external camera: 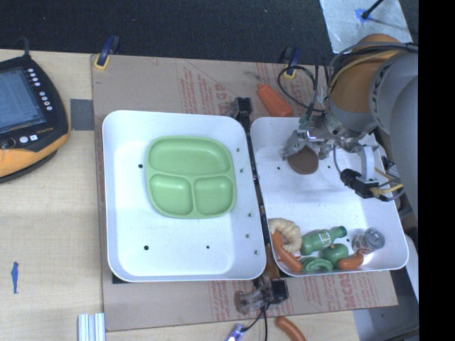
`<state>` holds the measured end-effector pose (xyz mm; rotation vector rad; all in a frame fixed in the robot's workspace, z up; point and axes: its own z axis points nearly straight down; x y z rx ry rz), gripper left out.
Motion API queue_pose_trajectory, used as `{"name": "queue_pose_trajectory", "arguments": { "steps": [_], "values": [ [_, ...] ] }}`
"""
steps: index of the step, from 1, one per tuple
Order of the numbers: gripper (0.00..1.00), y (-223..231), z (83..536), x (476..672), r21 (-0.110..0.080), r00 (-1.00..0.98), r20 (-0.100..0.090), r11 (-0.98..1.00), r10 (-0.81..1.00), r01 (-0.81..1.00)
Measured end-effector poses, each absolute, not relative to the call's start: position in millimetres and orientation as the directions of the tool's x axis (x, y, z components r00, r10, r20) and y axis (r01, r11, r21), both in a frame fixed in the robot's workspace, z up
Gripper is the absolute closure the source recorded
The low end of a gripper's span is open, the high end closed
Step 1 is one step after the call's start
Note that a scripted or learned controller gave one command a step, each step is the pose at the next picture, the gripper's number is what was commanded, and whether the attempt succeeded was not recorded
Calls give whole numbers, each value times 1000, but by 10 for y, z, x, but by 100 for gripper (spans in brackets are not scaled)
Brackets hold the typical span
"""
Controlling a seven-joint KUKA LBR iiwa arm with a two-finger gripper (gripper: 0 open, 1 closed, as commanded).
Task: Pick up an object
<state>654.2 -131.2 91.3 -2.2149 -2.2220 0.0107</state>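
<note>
A grey arm with an orange band reaches in from the right over the right white bin (284,135); its gripper (304,148) hangs near the bin's far end, just above a brown rounded object (304,163) on the bin floor; whether it is open or closed cannot be told; the brown object looks roundish, with no clear long axis; a green bottle (322,239) lies among toy foods at the near end, lengthwise left to right; a green divided plate (190,175) sits in the left white bin (121,190).

Toys (320,247) crowding right bin's (370,212) front
</note>
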Motion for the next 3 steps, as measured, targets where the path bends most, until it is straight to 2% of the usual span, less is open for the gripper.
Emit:
{"name": "queue_pose_trajectory", "arguments": {
  "steps": [1,2,3],
  "values": [
    [100,-1314,1058,6571,-1,-7,-2,7,1000,1000],
    [100,-1979,944,6487,4,-2,-4,2,1000,1000],
    [100,-2120,1078,6219,-3,-3,0,3,1000,1000]
  ]
}}
